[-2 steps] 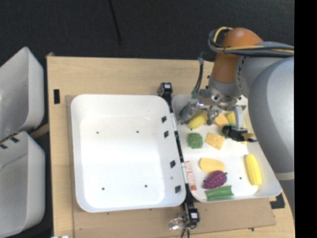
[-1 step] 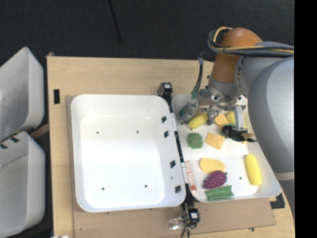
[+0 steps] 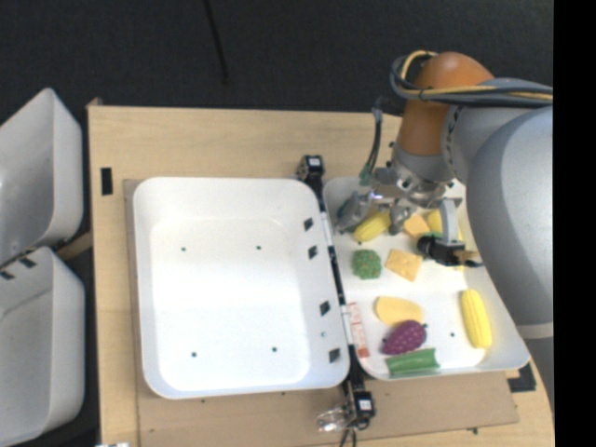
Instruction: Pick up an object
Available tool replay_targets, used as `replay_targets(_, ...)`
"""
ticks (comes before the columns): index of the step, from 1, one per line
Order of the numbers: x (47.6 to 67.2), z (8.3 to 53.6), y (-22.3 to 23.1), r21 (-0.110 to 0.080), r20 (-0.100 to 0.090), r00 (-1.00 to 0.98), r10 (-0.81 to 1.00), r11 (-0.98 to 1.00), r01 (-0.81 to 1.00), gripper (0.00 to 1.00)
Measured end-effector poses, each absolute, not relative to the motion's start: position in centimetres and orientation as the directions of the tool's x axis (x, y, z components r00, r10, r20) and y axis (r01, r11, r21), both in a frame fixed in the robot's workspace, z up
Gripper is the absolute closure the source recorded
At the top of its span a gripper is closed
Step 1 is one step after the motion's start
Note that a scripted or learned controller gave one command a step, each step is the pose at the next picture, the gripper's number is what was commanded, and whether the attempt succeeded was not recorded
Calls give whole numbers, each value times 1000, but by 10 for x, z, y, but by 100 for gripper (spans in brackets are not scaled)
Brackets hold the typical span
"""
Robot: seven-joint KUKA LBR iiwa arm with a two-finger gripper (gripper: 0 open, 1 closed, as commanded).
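Note:
My gripper (image 3: 372, 214) is low over the back of the right bin (image 3: 498, 347), open. Its fingers (image 3: 346, 214) stand on either side of a small yellow fruit (image 3: 371, 229) that lies on the bin floor. I cannot tell whether the fingers touch it. A yellow block (image 3: 418, 223) lies just to the right of the gripper. In front of the gripper are a green bumpy lump (image 3: 367, 264) and a yellow cheese wedge (image 3: 404, 264).
Nearer the front of the right bin lie a yellow-orange oval (image 3: 399, 309), purple grapes (image 3: 403, 337), a green bar (image 3: 412, 362) and a corn cob (image 3: 475, 318). The left bin (image 3: 149, 250) sits alongside, parted by a rim with black clips (image 3: 328, 277).

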State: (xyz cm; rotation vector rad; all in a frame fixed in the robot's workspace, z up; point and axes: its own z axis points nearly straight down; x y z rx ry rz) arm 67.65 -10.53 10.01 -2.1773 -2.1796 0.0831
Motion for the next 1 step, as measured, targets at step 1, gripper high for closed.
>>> replay_targets(1,677,100,-106,-80,5,0,1000,0,997,0)
